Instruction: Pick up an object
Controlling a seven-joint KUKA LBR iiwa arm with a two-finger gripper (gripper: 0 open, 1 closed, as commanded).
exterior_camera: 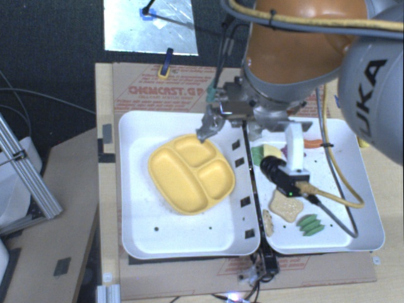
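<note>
Two white bins [136, 232]. One yellow divided plate [190, 173]. One toast slice [286, 208]. One green pea pod [309, 225]. One arm [303, 36].

A shiny square metal sheet [150, 16] lies on the dark floor beyond the bench, blue tape [148, 14] stuck on it; printed brown cardboard [158, 88] lies under the bins; a slanted aluminium frame [25, 175] stands left
</note>
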